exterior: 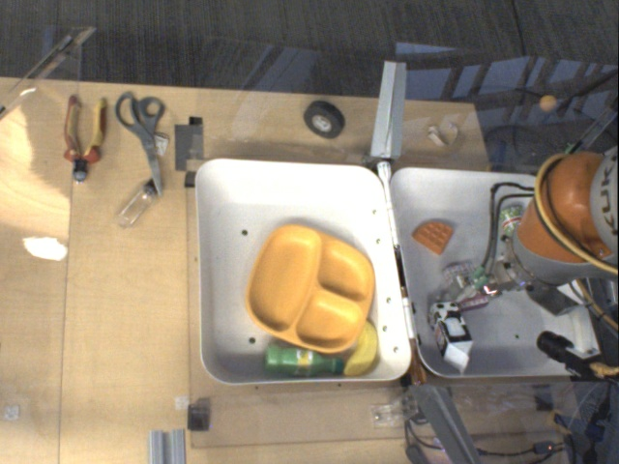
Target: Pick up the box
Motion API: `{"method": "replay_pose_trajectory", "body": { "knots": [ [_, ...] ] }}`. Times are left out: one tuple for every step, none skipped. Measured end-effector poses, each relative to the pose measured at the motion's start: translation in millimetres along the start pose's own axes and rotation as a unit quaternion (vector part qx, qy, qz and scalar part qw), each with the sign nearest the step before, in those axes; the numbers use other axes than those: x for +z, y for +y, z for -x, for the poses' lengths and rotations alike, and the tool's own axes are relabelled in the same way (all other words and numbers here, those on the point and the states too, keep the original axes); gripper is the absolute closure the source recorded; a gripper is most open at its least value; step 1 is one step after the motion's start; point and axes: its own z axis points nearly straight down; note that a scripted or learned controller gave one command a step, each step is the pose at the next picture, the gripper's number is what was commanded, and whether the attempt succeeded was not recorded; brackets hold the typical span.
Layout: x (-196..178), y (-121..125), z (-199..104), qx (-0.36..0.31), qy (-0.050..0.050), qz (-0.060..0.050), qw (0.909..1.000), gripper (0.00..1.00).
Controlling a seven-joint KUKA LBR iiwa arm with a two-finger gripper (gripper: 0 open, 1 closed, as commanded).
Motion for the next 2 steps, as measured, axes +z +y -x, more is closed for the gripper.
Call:
{"method": "replay_pose_trajectory", "body": {
  "knots": [
    [-12.5, 4.4, 2.0, -0.001, -0.004, 0.006, 1.0000, 1.00],
    [-132.5, 64.4, -51.6, 0.063, 0.003, -0.004, 0.9980, 1.00]
  ]
}}
